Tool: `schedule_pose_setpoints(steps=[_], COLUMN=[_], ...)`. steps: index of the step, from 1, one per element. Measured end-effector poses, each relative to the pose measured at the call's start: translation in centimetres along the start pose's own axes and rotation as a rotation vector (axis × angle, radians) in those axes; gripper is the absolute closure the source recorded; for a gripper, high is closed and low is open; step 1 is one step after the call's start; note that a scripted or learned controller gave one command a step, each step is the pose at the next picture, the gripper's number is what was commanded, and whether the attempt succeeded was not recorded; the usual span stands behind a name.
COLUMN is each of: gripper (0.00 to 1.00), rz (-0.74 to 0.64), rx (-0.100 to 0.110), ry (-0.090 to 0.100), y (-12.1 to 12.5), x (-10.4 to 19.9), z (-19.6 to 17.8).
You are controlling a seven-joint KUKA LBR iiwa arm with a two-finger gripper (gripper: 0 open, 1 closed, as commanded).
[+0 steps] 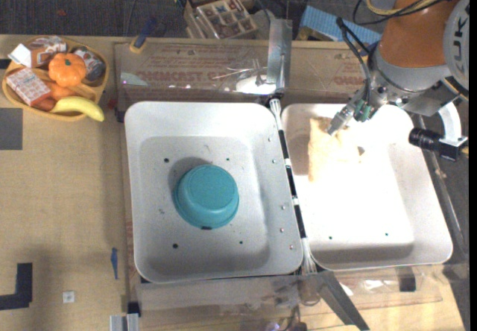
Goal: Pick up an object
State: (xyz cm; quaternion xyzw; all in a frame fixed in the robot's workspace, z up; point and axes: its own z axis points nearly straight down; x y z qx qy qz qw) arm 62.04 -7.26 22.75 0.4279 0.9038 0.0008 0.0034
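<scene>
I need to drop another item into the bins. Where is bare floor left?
Left bin: bare floor rings the teal bowl, widest along the back. Right bin: the front half, toward the near rim, is bare. Its back left is crowded, with a pale object under the tool.

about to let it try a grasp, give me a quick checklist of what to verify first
1. Target in the bin under the arm: a pale cream object lies in the right bin. ok
2. End effector above that object's upper edge: ok
3. Object between the fingers: cannot tell
4. Object's outline clear against the white bin: not ok, washed out by glare
5. Teal bowl sits upside down in the left bin, away from the arm: ok
</scene>
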Motion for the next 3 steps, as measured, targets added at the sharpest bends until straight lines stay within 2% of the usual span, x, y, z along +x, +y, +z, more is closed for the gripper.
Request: schedule_pose_setpoints(steps=[1, 2, 3], gripper=[1.00, 1.00, 1.00], rz=[0.158, -0.191, -0.002], rx=[0.001, 0.003, 0.000], ry=[0.000, 0.005, 0.000], y=[1.3, -0.5, 2.8], x=[-2.7, -1.5, -3.2], z=[-1.3, 0.8, 4.2])
